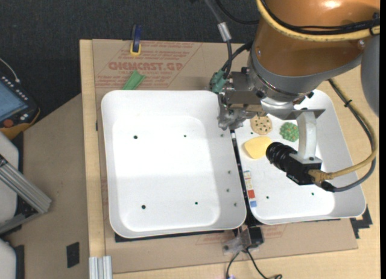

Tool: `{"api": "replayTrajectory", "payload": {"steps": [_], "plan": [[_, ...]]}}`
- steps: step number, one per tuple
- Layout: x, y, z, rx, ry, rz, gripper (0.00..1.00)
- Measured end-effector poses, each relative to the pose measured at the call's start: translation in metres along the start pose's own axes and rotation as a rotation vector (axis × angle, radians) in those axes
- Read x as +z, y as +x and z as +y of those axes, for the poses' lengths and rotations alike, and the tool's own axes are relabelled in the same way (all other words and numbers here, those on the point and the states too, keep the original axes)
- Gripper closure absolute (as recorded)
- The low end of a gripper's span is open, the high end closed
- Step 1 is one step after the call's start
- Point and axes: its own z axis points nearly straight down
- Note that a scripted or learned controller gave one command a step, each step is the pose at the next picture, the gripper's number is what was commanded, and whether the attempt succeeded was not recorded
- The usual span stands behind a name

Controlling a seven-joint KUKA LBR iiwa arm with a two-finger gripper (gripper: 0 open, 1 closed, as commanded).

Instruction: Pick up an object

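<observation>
Cardboard (151, 61) printed "CHEMCAST", perhaps, claw (232, 118) grip unclear, over cookie (262, 125).

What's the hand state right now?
Hand: cannot be told; it sits over the right bin's upper left corner, beside the cookie.

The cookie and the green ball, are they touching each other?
Apart. The camera view shows a strip of white bin floor between the cookie and the green ball.
</observation>
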Motion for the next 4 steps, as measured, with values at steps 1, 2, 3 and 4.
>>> {"api": "replayTrajectory", "payload": {"steps": [1, 2, 3, 4], "plan": [[0.047, -0.054, -0.002, 0.011, 0.018, -0.006, 1.00], [-0.015, -0.014, 0.000, -0.001, 0.003, -0.001, 1.00], [-0.022, -0.016, 0.000, 0.003, 0.008, -0.003, 1.00], [0.023, -0.089, -0.002, 0.013, 0.018, -0.006, 1.00]]}}
